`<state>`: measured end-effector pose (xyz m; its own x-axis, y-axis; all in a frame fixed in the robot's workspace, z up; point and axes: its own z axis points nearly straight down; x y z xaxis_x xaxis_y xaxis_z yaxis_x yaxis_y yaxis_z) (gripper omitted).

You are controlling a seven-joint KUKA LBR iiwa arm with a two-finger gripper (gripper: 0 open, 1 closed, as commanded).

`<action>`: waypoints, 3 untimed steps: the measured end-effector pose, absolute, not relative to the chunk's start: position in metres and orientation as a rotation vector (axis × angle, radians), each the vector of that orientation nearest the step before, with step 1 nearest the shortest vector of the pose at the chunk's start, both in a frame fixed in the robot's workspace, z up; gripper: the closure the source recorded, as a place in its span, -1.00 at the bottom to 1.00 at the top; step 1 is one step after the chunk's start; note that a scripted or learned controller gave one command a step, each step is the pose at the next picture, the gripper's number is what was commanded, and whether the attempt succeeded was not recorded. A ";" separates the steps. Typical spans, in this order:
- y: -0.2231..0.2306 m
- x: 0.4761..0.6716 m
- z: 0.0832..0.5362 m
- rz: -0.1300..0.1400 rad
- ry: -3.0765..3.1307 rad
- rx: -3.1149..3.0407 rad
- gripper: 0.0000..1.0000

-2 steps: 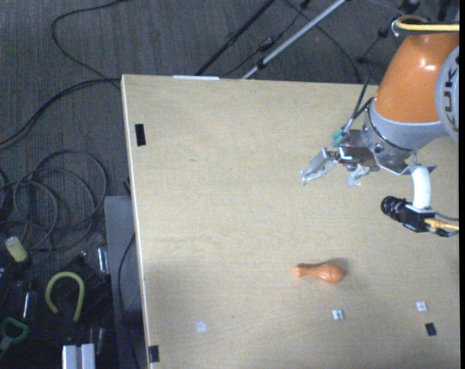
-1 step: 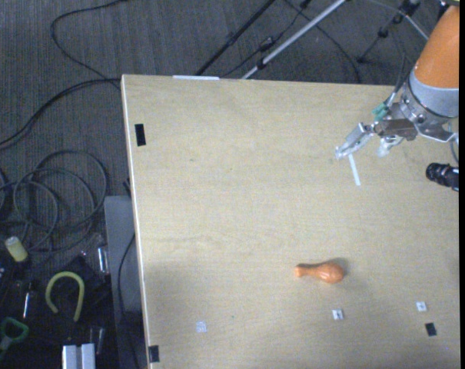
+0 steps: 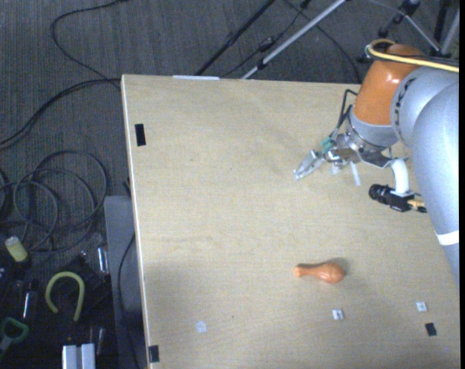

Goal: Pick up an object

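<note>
Fingers (image 3: 303,169) of the metal two-finger gripper (image 3: 309,165) point left over the pale wooden board (image 3: 217,206); whether they are spread or pressed together I cannot tell from where I stand, and nothing shows between them. Behind them the wrist runs into the orange band (image 3: 378,91) and the grey arm (image 3: 440,144) at the right. Well apart, nearer the front of the board, lies a small orange pear-shaped object (image 3: 321,272), touching nothing.

No legible text, label, brand or number on any surface here.
</note>
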<state>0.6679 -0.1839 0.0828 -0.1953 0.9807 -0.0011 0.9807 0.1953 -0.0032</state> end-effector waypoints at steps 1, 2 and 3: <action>-0.119 0.668 0.084 0.002 -2.500 -1.902 -1.00; -0.118 0.668 0.092 -0.002 -2.499 -1.901 1.00; -0.118 0.668 0.092 -0.002 -2.499 -1.901 -1.00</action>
